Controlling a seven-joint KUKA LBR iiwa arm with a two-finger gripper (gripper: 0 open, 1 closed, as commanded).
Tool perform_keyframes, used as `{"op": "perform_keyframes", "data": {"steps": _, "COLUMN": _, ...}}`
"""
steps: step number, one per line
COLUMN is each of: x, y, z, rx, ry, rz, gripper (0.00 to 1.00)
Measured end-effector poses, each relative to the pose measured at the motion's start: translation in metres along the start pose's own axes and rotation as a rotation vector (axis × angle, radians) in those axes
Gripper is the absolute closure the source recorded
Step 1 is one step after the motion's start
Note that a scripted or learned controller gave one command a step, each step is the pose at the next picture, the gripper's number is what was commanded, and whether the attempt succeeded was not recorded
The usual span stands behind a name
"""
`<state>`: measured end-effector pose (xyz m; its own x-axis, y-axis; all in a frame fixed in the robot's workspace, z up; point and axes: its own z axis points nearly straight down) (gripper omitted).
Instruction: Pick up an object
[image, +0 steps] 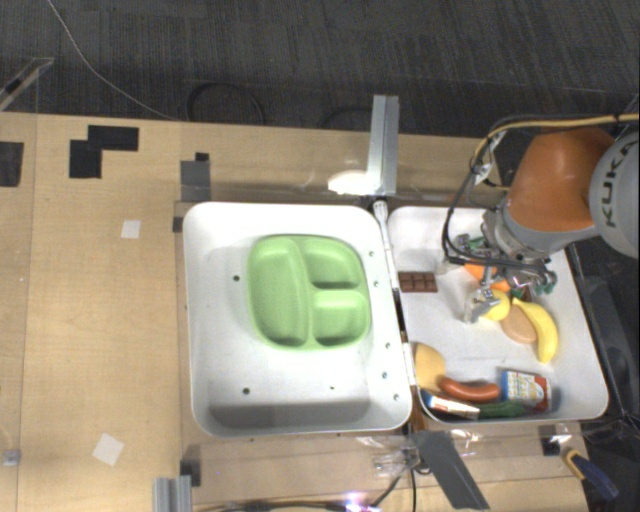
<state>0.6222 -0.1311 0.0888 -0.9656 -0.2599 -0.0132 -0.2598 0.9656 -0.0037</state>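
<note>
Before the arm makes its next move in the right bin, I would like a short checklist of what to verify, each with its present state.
1. Gripper is above the right bin: ok.
2. A target lies near it: ok, the banana and a tan round piece lie just beside it.
3. An object is between the fingers: cannot tell, the wrist hides them.
4. Target free of neighbours: not ok, the banana touches the tan round piece.
5. Other objects away from the gripper: ok, the chocolate bar and the sausage lie apart.
6. Green tray sits in the left bin: ok.
</note>
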Motion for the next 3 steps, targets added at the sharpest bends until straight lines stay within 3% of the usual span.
{"op": "perform_keyframes", "data": {"steps": 1, "x": -0.005, "y": 0.0, "z": -0.015, "rx": 0.005, "ry": -0.015, "rz": -0.003, "gripper": 1.0}}
{"op": "perform_keyframes", "data": {"steps": 2, "x": -0.005, "y": 0.0, "z": -0.015, "rx": 0.005, "ry": -0.014, "rz": -0.003, "gripper": 0.0}}
{"op": "perform_keyframes", "data": {"steps": 3, "x": -0.01, "y": -0.001, "z": 0.0, "rx": 0.001, "ry": 0.001, "rz": -0.032, "gripper": 0.0}}
